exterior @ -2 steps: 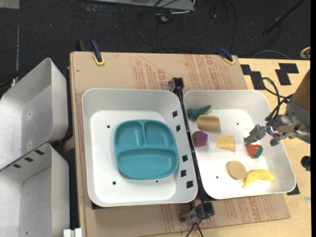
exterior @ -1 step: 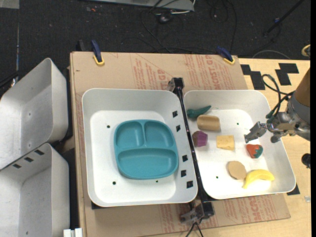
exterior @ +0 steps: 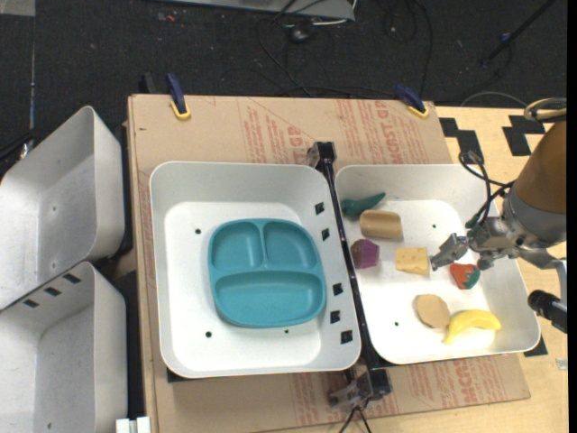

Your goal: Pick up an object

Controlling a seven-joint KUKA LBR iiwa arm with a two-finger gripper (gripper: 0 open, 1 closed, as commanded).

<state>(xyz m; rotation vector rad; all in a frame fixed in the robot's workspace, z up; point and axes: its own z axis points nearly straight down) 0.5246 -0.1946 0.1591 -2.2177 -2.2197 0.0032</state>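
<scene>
A brown bench (exterior: 234, 124) held two white bins, and the right bin (exterior: 505, 332) had toy food in it. The gripper (exterior: 460, 258) hung low beside a red toy strawberry (exterior: 466, 276), near the yellow cheese (exterior: 412, 260). I could not tell how it was set, and nothing was lifted yet.

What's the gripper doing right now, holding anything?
Gripper: low in the right bin, between the cheese wedge and the red piece; whether it holds anything cannot be told.
</scene>
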